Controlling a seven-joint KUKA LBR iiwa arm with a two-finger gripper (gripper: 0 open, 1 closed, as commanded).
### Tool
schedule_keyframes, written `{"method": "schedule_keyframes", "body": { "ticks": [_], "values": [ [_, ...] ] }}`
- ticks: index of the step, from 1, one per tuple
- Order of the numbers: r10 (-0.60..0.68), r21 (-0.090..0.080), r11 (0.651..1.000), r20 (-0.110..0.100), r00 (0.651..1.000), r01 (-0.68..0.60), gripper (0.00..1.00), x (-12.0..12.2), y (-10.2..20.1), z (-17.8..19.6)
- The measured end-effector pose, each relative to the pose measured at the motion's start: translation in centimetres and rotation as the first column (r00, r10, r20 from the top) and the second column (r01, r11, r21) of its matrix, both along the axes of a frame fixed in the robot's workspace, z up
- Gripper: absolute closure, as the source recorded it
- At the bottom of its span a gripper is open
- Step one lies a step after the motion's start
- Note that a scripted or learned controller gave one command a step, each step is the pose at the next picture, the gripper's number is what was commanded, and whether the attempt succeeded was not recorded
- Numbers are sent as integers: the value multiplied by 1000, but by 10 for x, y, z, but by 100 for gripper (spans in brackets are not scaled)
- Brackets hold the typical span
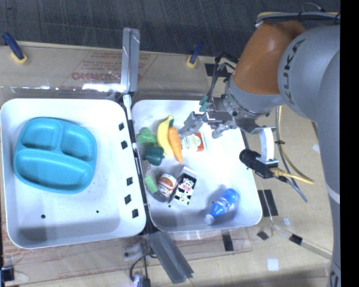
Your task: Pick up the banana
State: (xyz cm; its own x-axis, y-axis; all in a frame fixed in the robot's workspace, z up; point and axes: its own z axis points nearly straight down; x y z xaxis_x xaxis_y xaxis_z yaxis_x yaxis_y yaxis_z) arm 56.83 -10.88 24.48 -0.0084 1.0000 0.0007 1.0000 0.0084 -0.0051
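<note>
2 shallow white bins sit side by side on the counter (60,64). The right bin (239,220) holds the clutter, and the jaws (194,122) of the grey arm (305,58) hang over its upper middle. Whether the jaws are open or closed cannot be told from this slant; nothing shows between them.

The banana (163,133) lies just left of the jaws and slightly below, curved and standing roughly lengthwise, with an orange carrot (176,144) pressed against its near side. Just beneath the jaws is a small red and white packet (195,142). Farther left of the banana, 2 green pieces (149,146) rest close to the bin's left wall. Well below the jaws lie a brown and white can (165,185), a black and white card box (186,188) and a blue bottle (224,204) on its side.

The left bin (66,220), well apart from the jaws, carries a blue divided tray (54,154).
</note>
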Motion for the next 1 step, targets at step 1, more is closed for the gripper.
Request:
{"method": "schedule_keyframes", "body": {
  "ticks": [1],
  "values": [
    [-56, -1, 998, 0, 998, 56, 0, 52, -3, -111]
  ]
}}
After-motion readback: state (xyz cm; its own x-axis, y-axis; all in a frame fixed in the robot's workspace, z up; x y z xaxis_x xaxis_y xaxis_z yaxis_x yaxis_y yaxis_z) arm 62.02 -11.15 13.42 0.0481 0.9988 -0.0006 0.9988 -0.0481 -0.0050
